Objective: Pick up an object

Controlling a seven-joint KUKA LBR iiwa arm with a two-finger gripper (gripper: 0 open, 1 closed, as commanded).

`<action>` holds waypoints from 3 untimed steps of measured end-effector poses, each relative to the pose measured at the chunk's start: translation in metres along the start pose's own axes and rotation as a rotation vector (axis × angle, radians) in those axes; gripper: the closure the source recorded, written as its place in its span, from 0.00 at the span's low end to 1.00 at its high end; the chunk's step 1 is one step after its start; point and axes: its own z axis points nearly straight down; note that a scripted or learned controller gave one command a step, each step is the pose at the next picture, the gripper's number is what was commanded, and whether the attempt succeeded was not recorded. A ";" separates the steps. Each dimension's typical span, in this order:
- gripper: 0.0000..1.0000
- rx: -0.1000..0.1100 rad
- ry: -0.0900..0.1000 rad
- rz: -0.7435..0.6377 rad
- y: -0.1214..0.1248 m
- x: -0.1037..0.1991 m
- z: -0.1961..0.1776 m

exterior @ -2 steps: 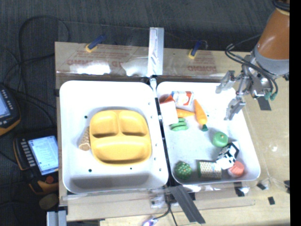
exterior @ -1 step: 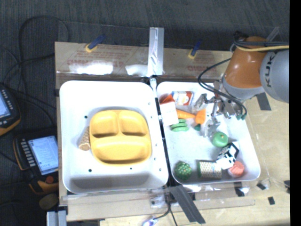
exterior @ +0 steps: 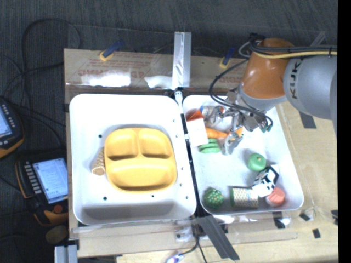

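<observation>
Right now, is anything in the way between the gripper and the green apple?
Nothing visible blocks it. The gripper hovers over the far end of the right bin, by the orange and green toys. The green apple lies nearer the camera, with bare white bin floor between them.

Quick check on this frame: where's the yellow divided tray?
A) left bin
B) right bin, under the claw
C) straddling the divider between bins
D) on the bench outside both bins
A: the yellow tray lies flat inside the left bin, well apart from the claw, which is over the right bin.
</observation>
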 end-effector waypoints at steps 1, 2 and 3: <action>0.00 0.001 0.001 -0.043 0.018 0.053 -0.001; 0.00 0.006 -0.004 -0.030 0.031 0.022 -0.002; 0.00 0.000 -0.006 0.095 0.038 0.034 -0.002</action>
